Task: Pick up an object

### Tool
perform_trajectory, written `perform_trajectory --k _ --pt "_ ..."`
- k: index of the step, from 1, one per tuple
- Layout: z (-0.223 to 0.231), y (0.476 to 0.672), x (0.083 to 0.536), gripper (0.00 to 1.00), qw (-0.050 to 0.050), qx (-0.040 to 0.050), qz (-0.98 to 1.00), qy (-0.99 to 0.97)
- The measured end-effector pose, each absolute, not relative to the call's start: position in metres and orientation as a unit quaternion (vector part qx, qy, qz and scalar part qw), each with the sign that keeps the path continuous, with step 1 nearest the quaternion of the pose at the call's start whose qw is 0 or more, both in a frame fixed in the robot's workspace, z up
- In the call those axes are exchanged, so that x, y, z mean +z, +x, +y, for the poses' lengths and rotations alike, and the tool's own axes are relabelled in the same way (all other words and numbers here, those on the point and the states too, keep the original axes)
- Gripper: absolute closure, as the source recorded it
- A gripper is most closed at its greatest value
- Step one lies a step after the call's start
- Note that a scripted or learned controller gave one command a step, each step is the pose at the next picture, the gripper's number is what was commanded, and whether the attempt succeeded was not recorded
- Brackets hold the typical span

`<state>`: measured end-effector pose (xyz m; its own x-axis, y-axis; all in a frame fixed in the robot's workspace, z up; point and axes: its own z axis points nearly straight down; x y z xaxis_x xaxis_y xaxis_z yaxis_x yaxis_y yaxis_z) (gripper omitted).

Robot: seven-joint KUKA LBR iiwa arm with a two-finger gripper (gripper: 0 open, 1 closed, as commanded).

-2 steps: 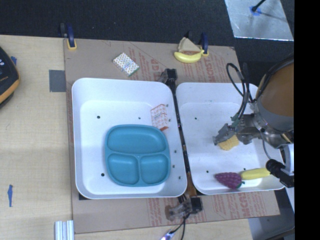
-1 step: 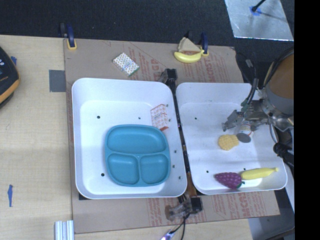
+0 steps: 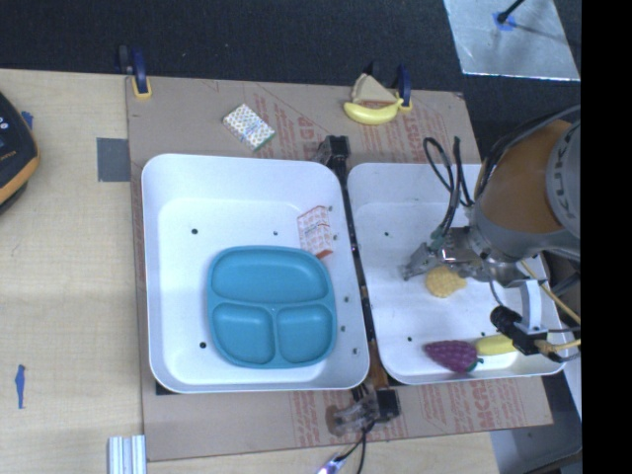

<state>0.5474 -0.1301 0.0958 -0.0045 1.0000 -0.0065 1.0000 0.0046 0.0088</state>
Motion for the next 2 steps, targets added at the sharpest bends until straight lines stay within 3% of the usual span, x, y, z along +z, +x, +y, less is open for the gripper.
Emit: perform_trajectory --k 1,2 --pt "-0.1321 0.5499 0.1093 1.00 0.009 0.0020 0.709 0.705" --pt "-0.1319 0.5486 0.1077 0.00 0.008 0.0009 0.709 0.705"
